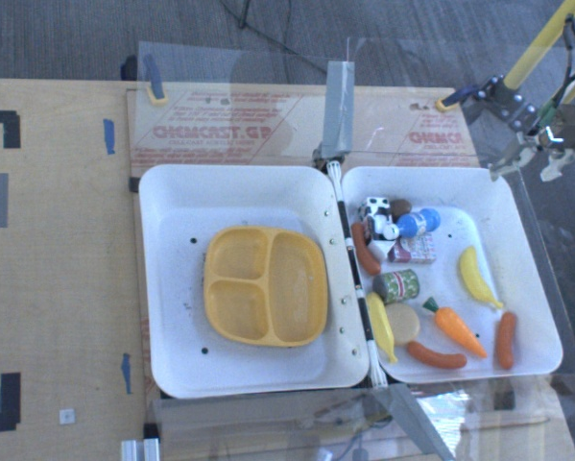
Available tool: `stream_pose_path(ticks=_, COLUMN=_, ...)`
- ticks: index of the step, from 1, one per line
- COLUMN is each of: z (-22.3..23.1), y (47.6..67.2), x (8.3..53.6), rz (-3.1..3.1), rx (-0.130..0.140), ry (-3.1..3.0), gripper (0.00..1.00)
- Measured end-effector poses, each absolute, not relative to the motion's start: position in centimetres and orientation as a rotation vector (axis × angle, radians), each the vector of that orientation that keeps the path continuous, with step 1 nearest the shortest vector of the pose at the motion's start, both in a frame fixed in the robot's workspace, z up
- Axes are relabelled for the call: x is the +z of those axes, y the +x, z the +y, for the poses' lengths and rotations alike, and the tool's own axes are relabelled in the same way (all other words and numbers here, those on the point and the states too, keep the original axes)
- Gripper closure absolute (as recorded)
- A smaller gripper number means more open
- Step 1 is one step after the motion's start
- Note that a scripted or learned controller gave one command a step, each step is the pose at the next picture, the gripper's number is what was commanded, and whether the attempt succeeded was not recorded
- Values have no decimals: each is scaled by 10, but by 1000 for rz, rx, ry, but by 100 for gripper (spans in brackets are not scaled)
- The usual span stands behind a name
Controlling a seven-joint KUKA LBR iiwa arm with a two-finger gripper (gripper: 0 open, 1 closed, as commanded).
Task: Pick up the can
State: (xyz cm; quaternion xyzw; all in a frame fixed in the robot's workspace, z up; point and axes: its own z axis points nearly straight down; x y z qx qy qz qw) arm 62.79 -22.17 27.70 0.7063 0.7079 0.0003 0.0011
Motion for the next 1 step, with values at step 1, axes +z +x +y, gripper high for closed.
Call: stream_pose_path(ticks=1, z=-156, y=608, x=109, rz=2017, rx=0, ry=2407, gripper=0)
